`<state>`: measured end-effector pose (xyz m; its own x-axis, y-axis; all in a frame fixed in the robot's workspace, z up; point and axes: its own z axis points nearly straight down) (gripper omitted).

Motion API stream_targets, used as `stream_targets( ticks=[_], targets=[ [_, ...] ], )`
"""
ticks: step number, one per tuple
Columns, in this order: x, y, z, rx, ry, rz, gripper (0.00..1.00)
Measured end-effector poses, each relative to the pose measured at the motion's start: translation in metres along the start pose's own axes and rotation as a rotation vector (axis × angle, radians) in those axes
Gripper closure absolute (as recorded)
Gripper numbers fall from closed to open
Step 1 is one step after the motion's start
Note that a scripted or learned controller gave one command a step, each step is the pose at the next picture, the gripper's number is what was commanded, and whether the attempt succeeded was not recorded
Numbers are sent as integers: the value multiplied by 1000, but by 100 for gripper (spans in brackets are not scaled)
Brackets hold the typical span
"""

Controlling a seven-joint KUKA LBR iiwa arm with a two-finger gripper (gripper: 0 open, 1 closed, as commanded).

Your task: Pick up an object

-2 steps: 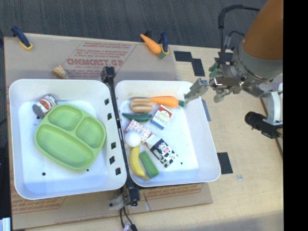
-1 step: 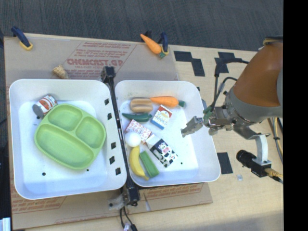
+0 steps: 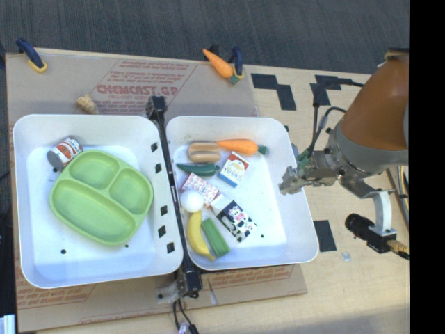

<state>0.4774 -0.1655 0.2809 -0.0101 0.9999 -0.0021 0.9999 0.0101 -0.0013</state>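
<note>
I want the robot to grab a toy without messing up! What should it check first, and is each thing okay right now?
1. Toys to pick in the right bin: ok; the carrot, banana and egg lie there.
2. Gripper above a toy: not ok; it sits at the bin's right rim, off to the side of the toys.
3. Gripper holding nothing: ok; no toy sits between its fingers.
4. Fingers open enough: cannot tell.
5. Room around the target: not ok; the toys are crowded together, though the carrot lies freer.
</note>
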Motion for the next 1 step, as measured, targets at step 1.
stream_targets(
  ticks=[1],
  targets=[
    [-43, -1, 51, 2, 1, 4, 100]
  ],
)
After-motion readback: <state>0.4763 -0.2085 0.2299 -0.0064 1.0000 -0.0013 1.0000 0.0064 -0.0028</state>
